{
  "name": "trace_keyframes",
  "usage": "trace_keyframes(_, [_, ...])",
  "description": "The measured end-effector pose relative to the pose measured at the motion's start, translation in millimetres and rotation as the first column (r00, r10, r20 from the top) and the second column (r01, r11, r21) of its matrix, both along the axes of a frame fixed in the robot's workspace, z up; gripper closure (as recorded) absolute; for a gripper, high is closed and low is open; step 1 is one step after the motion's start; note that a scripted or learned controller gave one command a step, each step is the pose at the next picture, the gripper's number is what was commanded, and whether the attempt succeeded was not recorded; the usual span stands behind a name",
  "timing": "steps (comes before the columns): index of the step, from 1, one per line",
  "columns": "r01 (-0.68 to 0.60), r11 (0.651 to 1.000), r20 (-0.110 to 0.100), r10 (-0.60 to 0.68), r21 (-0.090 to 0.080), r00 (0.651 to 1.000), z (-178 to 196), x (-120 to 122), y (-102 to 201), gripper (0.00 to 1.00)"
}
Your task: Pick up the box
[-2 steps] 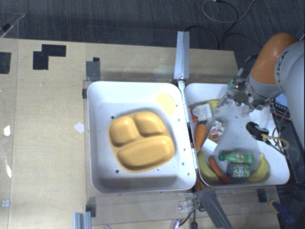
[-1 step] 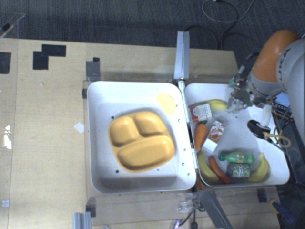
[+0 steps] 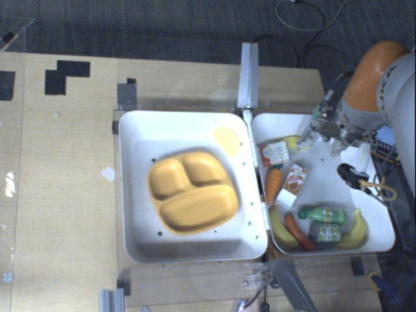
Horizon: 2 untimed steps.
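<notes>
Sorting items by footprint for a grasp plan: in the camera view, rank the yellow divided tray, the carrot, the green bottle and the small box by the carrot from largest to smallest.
1. Yellow divided tray, by far largest.
2. Green bottle and carrot, too alike to rank.
3. Small box, smallest.

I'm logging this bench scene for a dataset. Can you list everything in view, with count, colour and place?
Shallow white bins: 2, side by side.
Yellow three-compartment plastic tray: 1, left bin.
Small white-and-red boxes: 2, right bin, upper left.
Orange carrot: 1, right bin's left wall.
Green bottle: 1, right bin, lower part.
Dark can: 1, below the bottle.
Yellow bananas: 2, lower corners.
Red sausage: 1, lower left.
Two-finger gripper: 1, grey, over right bin's top.
</notes>
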<state>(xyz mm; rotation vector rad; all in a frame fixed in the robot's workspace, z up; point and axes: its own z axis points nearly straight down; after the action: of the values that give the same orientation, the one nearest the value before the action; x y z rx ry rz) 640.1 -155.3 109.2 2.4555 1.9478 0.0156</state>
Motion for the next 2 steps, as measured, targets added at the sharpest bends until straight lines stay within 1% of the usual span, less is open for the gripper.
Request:
trace_keyframes(1, [-0.041, 0.999, -0.011, 0.041, 0.0, 0.999, 17.0, -43.6, 27.7, 0.0])
trace_keyframes(2, [-0.066, 0.998, -0.005, 0.066, -0.002, 0.998, -21.4, -34.9, -32.6, 0.0])
